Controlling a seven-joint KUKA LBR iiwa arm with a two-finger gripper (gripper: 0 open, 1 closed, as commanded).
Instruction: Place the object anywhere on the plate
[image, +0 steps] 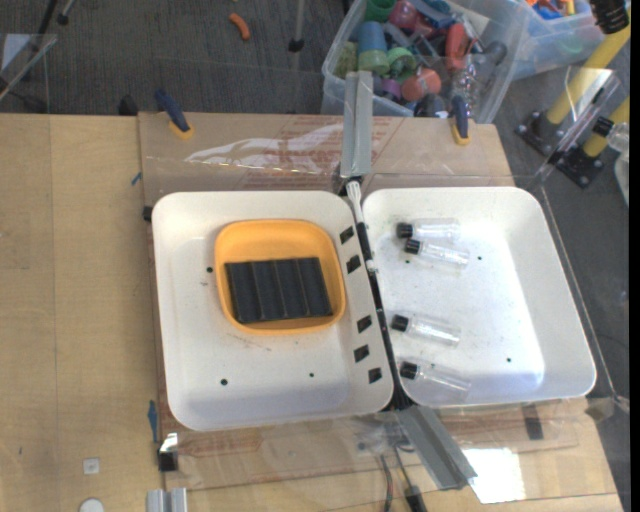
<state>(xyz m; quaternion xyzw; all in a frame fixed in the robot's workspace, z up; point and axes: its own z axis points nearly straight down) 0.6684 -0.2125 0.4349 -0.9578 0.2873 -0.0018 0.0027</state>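
- The room has a dark grey carpet (150, 50), and on it, past the far edge of the bench, stands a clear plastic tub (430, 50) heaped with colourful toys.
- My work surface is a pale wooden bench (70, 300) that carries two shallow white bins side by side, their inner edges touching along a seam.
- A grey metal bar (355, 130) runs from the far side down to that seam, and a blue clamp (176, 115) sits at the far left corner of the clear sheet under the bins.
- The left bin (190, 390) holds the orange plate (275, 233), set a little towards its far side.
- A black ribbed slab (278, 290) lies flat on the plate, inside its rim and covering most of its floor.
- The right bin (520, 300) holds four clear vials with black caps, all lying on their sides near the seam: a far vial (425, 232), a second vial (437, 254) just beside it, a third vial (425, 328) further towards me, and a nearest vial (432, 374) by the front rim.
- I cannot tell whether my gripper is open, closed or carrying anything.
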